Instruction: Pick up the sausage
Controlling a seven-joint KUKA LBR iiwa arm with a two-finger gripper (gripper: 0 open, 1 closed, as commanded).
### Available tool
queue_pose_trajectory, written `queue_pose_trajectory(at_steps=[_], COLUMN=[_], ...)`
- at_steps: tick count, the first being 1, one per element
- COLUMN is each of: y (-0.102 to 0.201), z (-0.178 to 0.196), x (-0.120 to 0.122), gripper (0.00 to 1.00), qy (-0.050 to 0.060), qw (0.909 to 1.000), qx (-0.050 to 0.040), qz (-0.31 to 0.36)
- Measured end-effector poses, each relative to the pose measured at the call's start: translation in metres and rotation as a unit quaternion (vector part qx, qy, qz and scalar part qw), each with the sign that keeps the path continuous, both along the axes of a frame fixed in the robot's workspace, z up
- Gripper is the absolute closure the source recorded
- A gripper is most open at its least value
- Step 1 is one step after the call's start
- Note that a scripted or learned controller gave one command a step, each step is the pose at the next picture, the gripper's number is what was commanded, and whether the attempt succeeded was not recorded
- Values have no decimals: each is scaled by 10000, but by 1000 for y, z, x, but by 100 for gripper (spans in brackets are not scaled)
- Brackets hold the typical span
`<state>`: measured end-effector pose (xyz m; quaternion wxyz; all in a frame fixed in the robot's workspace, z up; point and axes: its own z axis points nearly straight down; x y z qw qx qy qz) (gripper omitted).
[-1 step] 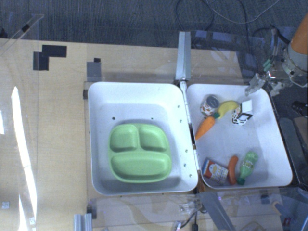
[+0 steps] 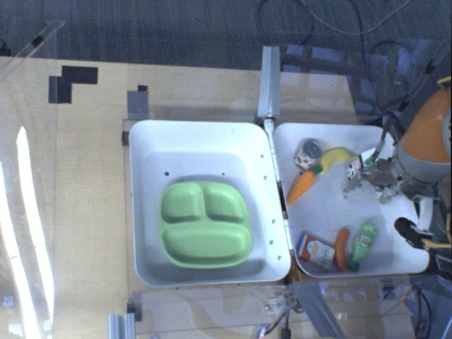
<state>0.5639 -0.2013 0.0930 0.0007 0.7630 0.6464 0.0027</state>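
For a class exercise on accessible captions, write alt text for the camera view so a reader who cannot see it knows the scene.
A robot arm reaches from the right over the right white bin, which holds a sausage, green bottle, carrot, banana and two small containers. The left white bin holds a green divided tray.

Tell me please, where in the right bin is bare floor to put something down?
In the right bin, bare floor lies in the middle, between the carrot, the gripper and the sausage. The near edge is crowded: can, sausage, green bottle. The far-left corner is crowded too.
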Motion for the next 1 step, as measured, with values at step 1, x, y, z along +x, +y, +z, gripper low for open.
queue_pose_trajectory(at_steps=[1], y=[55], z=[-3], x=[-62], gripper=[0], qy=[-36], qw=[9999], qx=[-19], qz=[157])
